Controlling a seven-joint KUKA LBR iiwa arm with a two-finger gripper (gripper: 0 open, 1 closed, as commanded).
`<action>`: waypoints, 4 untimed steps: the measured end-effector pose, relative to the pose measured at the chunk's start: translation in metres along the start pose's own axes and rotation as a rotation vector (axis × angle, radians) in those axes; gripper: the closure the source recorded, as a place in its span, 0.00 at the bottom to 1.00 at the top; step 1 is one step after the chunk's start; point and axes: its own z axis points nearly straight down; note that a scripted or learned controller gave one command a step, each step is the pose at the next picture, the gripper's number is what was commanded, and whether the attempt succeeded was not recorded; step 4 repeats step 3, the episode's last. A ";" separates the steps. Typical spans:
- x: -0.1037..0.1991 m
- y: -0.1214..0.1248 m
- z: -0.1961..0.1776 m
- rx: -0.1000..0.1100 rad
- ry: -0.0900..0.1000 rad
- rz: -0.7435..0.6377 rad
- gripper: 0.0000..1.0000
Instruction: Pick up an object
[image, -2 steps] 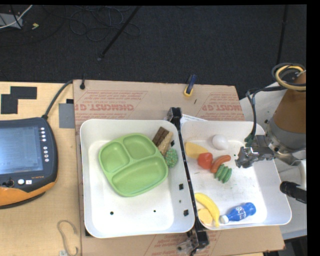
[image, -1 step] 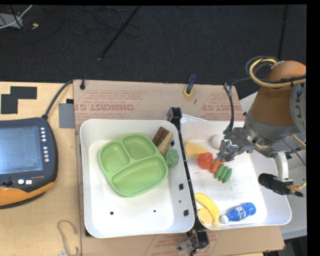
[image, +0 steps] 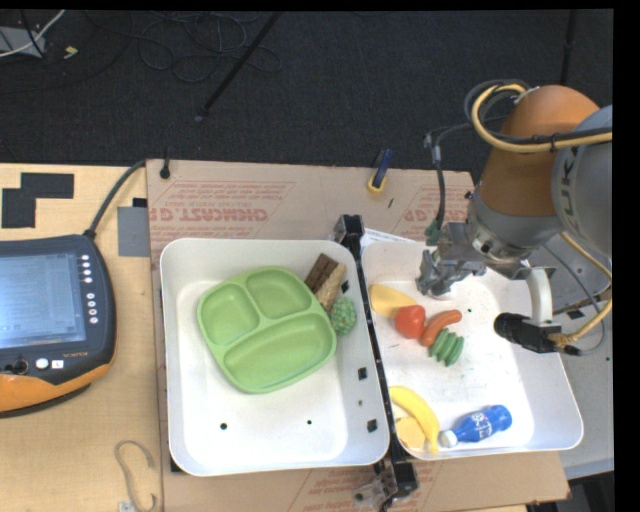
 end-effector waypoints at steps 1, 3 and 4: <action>0.001 -0.006 0.018 0.006 -0.001 0.002 1.00; -0.001 -0.005 0.017 0.003 -0.001 0.003 1.00; -0.001 -0.005 0.017 0.003 -0.001 0.003 1.00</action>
